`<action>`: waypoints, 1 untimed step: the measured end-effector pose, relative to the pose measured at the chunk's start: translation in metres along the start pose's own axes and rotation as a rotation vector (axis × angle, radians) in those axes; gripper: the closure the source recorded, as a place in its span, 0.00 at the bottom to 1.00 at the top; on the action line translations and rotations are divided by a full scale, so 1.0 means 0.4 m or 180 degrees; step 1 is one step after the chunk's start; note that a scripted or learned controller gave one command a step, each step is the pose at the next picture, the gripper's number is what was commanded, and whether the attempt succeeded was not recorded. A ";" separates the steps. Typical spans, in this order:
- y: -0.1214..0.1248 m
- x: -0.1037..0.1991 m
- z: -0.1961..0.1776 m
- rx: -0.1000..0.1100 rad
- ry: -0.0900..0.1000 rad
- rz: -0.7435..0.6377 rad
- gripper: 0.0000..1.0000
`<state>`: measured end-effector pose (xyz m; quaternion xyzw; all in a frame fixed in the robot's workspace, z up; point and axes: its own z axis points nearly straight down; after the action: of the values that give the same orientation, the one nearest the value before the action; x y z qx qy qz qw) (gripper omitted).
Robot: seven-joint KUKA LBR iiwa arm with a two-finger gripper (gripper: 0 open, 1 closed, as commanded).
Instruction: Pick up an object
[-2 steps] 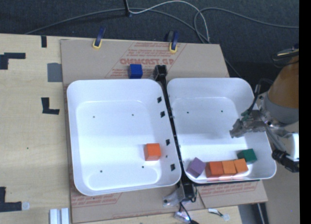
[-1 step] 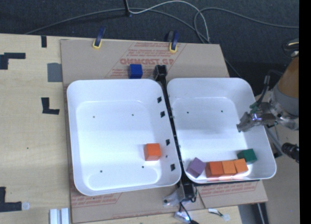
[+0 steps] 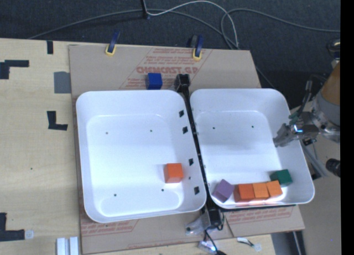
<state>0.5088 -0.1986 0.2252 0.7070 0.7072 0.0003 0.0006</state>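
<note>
Robot claw (image 3: 289, 129) at the right bin's (image 3: 232, 102) edge, nothing lifted yet.
Whether the claw is spread is unclear. Blocks (image 3: 258, 191) wait along that bin's near wall; an orange block (image 3: 173, 172) sits in the left bin (image 3: 127, 104).

Left bin (image 3: 88, 138): one block (image 3: 173, 172) near front right. Right bin (image 3: 243, 96): five blocks (image 3: 254, 191) along front wall.
</note>
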 end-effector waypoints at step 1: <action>-0.005 0.114 0.020 0.0008 0.0004 -0.0010 1.00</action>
<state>0.5068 -0.1528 0.2173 0.7058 0.7084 -0.0001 -0.0007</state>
